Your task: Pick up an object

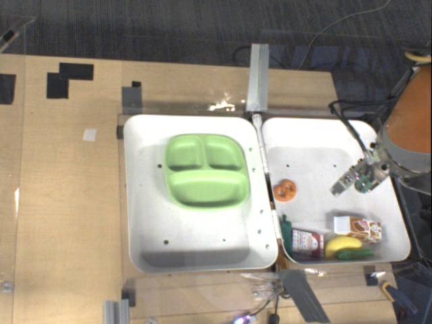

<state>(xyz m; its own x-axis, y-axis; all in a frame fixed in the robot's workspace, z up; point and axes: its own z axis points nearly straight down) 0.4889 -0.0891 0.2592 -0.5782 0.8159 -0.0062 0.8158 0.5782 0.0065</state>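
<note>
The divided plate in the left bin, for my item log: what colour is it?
Light green; the divided plate shows clearly in the camera view.

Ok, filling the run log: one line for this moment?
gripper: over right white bin, holding nothing | orange round toy: on bin floor | yellow banana: bin's near edge | green divided plate: left bin

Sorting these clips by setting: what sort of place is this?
Probably a robot lab's picking bench: two white bins on a wooden bench, toy food such as a banana, cables on carpet.
</note>
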